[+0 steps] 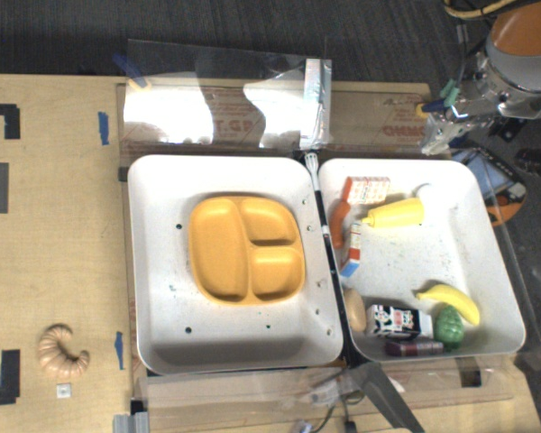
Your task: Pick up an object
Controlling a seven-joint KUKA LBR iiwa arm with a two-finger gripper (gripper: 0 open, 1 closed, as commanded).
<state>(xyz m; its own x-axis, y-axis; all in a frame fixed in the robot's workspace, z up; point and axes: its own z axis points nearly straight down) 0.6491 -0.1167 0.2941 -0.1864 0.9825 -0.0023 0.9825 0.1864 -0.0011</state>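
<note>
**Claw parked off the right bin; no object taken yet**

Step in hand: approach. My claw sits beyond the far right corner of the right bin, above the bench rather than over the bin floor. Whether it is apart or together I cannot tell; the tip is too small and cluttered to read. Nothing shows between its tips.

Candidates, all in the right bin: a yellow bottle near the far edge, lying on its side; a red and white carton just beside it toward the far left corner; a banana and a green fruit touching it near the near right corner; a black and white carton along the near edge, with a dark marker against the near wall.

Judgement: the yellow bottle is the closest and stands fairly free on its right side. The next move calls for travel inward over the far edge, then a descent.

Obstructions: the carton crowds the bottle's left end. The near-edge items are packed together and hug the wall.

Elsewhere: the left bin carries a yellow divided tray; a croissant-like toy lies on the bench near its near left corner.
</note>
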